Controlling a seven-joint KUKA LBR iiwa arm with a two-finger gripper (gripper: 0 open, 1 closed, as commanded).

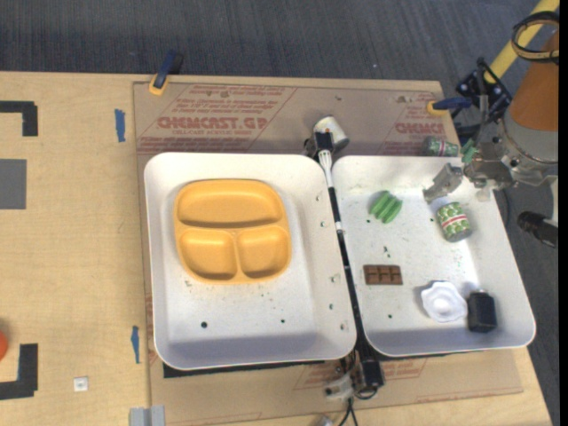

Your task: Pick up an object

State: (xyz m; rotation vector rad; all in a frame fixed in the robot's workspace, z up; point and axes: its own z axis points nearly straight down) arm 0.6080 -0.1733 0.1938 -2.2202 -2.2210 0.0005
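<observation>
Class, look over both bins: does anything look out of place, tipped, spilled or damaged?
Nothing looks spilled or broken. The yellow divided tray lies flat in the left bin. The green-and-white can lies on its side in the right bin, below the gripper.

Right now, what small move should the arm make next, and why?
Probably a short drop toward the green-and-white can. The gripper sits just above it in the right bin, and nothing shows in its grasp yet.

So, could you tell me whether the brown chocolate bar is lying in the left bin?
No, the chocolate bar lies in the right bin.
</observation>
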